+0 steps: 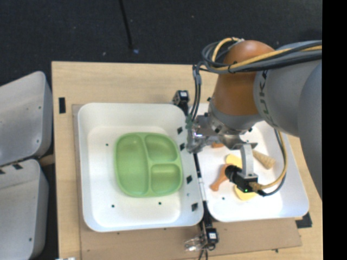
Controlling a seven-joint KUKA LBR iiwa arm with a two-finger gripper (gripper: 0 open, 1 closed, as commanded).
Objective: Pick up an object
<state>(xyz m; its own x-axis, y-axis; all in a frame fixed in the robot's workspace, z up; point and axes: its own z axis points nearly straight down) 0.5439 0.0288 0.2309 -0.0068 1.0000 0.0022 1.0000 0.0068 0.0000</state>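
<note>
A yellow toy [246, 195], an orange piece [216, 185] and a tan cone [264, 159] are lying in the right-hand bin [293, 202]. The arm [238, 91] is hanging over the wall between the bins, hiding the jaws; I cannot tell if they are open or holding anything. Coming down there, they could be hitting that wall and grabbing nothing.

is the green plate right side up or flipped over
Right side up: the green plate lies flat in the left bin with its three compartment hollows facing up.
</note>
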